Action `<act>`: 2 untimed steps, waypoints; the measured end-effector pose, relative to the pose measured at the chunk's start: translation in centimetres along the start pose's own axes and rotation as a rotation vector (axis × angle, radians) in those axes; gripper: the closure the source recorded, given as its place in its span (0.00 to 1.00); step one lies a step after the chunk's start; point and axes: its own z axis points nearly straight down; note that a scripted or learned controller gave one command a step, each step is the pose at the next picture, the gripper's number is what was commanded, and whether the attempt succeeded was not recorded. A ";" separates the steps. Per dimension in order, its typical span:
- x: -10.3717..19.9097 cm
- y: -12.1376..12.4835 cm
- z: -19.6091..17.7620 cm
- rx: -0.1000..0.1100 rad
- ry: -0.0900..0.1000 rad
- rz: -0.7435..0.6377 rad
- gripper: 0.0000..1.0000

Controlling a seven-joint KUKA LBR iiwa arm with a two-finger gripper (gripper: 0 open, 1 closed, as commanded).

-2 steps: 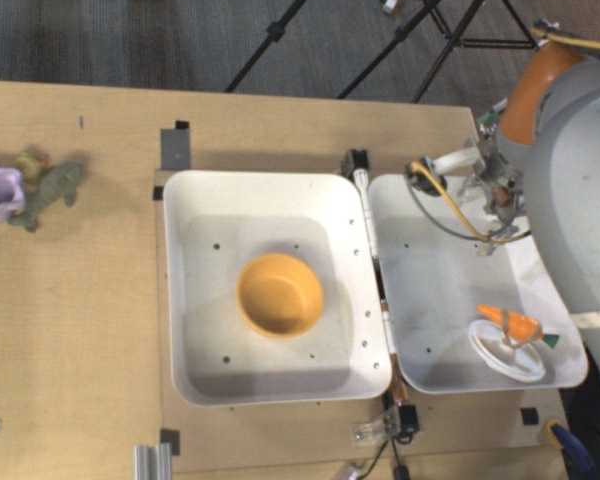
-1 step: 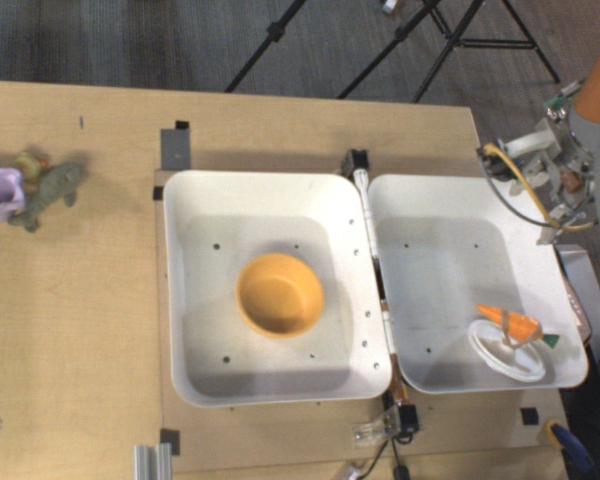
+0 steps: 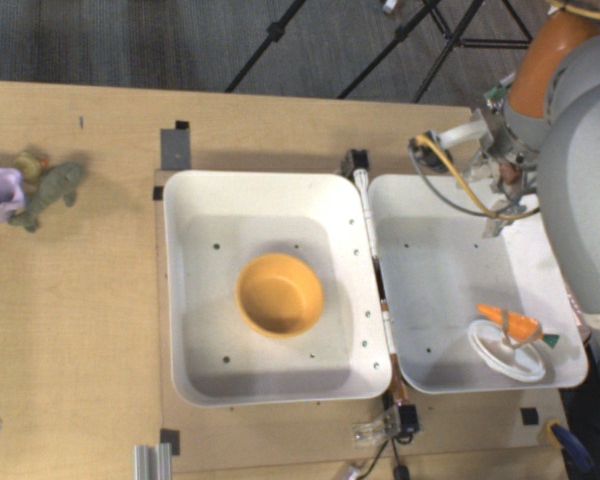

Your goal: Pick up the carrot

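Arm (image 3: 580, 148) cut off at right edge, hand (image 3: 500, 183) fingers too cluttered to tell

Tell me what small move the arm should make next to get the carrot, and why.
Probably travel toward the near right corner of the right bin and stop above the carrot. The carrot lies there across a white plate, while the gripper sits near the bin's far edge, well away from it.

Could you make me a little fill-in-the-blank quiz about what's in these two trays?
The carrot lies in the ___ bin. The left bin holds a bowl coloured ___. The carrot rests against a small ___ plate.

Missing words: right; orange; white.
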 end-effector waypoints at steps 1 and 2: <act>-5.3 8.2 5.0 0.000 -0.003 0.002 0.00; -1.9 8.7 5.5 -0.002 0.000 -0.027 0.00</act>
